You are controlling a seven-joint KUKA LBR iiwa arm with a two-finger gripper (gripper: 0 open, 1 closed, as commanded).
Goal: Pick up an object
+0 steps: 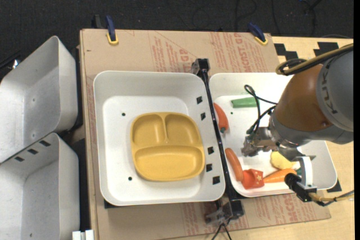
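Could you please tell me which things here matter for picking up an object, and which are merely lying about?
For the job: pincer, green block, red pepper, carrot, yellow piece, right bin.

Lying about: yellow divided plate, left bin, blue clamps.

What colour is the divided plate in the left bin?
Yellow. The divided plate shows best in the camera view.

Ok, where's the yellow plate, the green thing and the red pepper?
yellow plate point(167, 146), camera view, its middle divider.
green thing point(242, 102), camera view, middle of the block.
red pepper point(253, 178), camera view, its body.
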